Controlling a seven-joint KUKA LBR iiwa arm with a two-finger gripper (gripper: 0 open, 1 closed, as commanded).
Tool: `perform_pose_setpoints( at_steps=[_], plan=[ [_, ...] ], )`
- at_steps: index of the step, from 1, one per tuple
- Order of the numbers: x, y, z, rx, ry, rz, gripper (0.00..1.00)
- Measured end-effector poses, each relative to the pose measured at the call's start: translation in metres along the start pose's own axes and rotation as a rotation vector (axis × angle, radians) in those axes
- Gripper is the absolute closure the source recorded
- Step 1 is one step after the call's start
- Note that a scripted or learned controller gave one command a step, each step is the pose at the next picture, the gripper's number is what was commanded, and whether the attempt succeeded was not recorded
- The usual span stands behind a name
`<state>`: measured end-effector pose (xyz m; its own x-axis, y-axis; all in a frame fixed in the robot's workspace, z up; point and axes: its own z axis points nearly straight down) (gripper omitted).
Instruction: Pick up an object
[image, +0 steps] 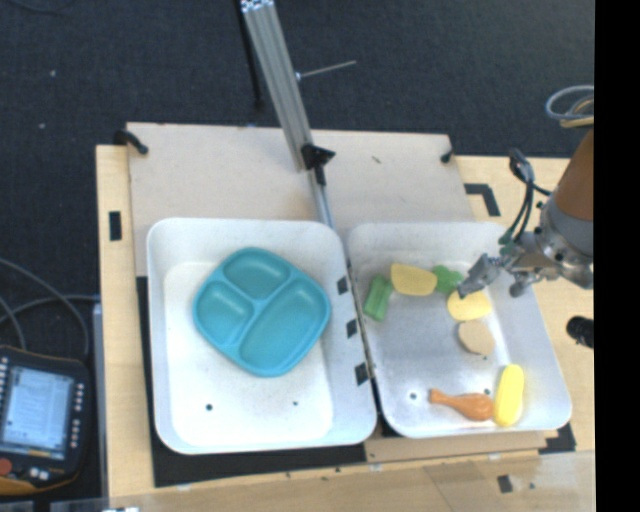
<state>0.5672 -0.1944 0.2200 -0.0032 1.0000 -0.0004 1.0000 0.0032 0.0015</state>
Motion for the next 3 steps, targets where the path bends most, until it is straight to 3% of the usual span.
perform_pose_setpoints(
  at_steps=[1,3],
  plan=[
    [0.0,0.0,0.0,0.0,0.0,0.0,0.0],
    [0.003,-0.013,0.095,0.005,-0.001,0.004,0.0]
  ],
)
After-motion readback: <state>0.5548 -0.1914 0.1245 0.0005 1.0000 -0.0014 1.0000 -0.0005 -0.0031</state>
